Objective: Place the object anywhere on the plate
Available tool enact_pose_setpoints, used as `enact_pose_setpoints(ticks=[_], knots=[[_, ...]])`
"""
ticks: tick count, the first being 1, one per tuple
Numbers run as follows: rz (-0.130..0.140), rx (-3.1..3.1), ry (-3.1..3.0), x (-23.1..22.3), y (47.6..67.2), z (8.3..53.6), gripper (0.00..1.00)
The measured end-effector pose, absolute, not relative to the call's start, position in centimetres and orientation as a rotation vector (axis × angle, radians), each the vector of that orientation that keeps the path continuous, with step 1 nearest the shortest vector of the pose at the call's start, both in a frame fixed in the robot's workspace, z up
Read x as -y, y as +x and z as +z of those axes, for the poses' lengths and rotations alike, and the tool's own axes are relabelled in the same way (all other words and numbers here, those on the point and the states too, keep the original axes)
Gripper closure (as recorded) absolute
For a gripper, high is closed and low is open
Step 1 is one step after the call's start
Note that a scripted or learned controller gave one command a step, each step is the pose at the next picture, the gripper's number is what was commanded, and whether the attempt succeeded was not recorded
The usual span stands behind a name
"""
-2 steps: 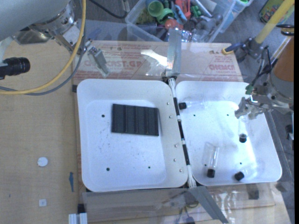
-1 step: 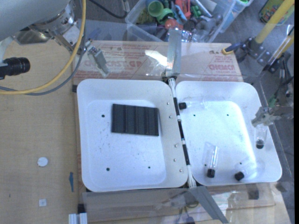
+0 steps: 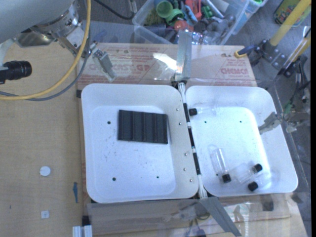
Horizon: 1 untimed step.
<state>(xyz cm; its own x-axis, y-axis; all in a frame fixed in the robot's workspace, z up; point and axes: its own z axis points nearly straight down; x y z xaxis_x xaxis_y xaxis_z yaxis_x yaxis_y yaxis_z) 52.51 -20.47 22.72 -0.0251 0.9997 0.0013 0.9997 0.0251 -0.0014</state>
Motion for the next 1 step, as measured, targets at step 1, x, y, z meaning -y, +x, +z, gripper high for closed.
enact_pose_setpoints(ticks=[1], knots=[[0.0, 2.209, -2.232, 12.09, 50.09, 13.85, 0.0]])
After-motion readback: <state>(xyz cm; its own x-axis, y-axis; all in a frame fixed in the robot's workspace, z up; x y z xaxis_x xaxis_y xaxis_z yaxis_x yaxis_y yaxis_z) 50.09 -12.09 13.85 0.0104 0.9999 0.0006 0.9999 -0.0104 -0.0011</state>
